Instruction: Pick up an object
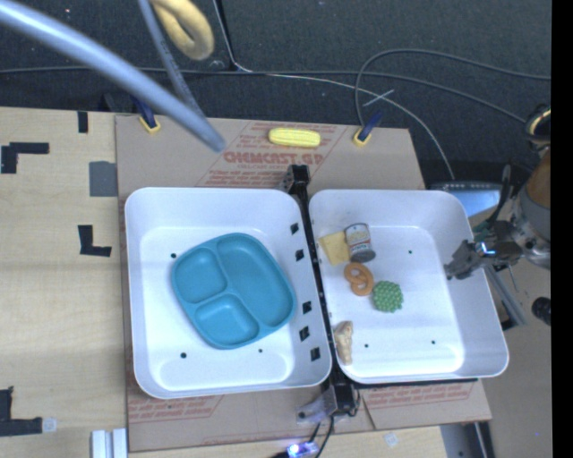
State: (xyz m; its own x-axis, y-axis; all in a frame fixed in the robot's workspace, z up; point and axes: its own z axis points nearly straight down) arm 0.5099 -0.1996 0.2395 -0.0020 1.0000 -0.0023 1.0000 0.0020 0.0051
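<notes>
A: Bins side by side on the tabletop (54, 268), seen from above: the left bin (143, 233) holds a blue divided plate (233, 289), three compartments, lying flat near the middle.

B: And the right bin (466, 340)?

A: Five small things toward its left half. A small tin can (358, 241) stands just beside a pale yellow wedge, perhaps toy cheese (333, 248). Below them lies a brown pretzel-shaped piece (359, 278), with a green knobbly ball (387, 296) just beside it on the right. A tan lump (343, 337) rests against the left wall near the bottom corner; what it is cannot be made out.

B: The pincer?

A: The pincer (458, 261) sits at the right bin's right rim, dark against the white wall, well apart from the objects. Whether it is spread or pressed together cannot be told; the tips are a small dark blur. Nothing shows between them. The arm (533, 224) behind it is cut off by the frame's right edge.

B: Anything outside the bins?

A: A yellow corn cob toy (294, 138) lies on the cardboard sheet (260, 156) above the bins. A grey pole (116, 63) crosses the upper left, blurred, with a yellowish blob (183, 25) at the top edge, cut off and unidentifiable. Thin cables (421, 116) loop over the dark backdrop.
</notes>
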